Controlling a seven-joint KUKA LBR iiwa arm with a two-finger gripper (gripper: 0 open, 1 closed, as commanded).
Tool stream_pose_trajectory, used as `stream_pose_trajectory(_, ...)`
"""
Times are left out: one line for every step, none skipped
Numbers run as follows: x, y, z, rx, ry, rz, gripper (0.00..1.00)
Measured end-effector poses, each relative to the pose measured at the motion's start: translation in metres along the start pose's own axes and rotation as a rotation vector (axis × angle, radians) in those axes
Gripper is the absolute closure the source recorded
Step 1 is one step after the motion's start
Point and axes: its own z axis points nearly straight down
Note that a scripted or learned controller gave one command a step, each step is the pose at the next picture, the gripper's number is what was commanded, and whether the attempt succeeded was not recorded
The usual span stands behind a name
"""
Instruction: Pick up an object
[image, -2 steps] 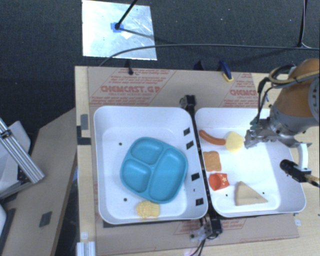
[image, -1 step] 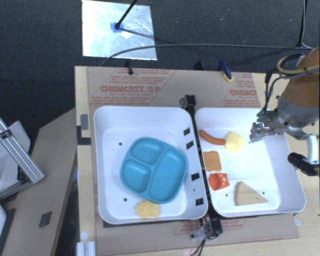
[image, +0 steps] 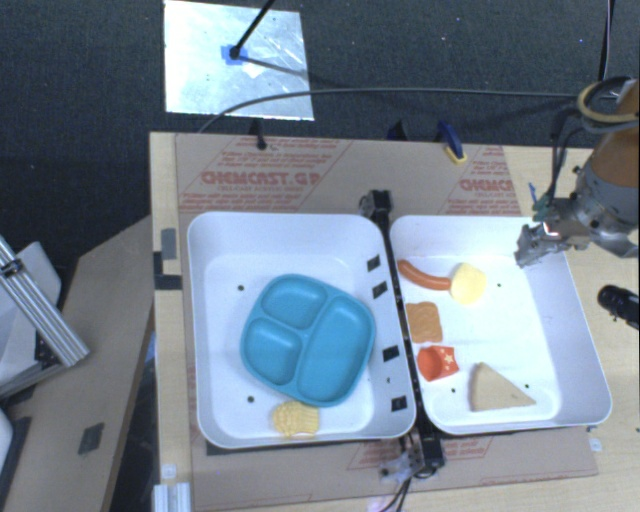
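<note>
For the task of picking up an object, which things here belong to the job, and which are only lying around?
Belong to the job:
gripper, over the right bin's far edge
sausage
yellow ball
orange piece
red piece
tan wedge
corn cob
blue divided plate

Only lying around:
foil sheet
cardboard sheet
blue clamp

I am reading red print on the brown sheet (image: 300, 165) lying under the two bins. At its far left part the word "CHEMCAST" is showing, followed by letters that look like "GP", inside a red angled border. The same red wording is repeating at the far right part of the sheet, near the arm, but there it is too blurred for me to spell out. I am finding no other legible text.
</note>
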Motion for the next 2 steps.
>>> stream_pose_trajectory(0.063,0.008,0.002,0.004,0.003,-0.004,1.00)
stream_pose_trajectory(0.112,0.015,-0.002,0.005,0.003,-0.003,1.00)
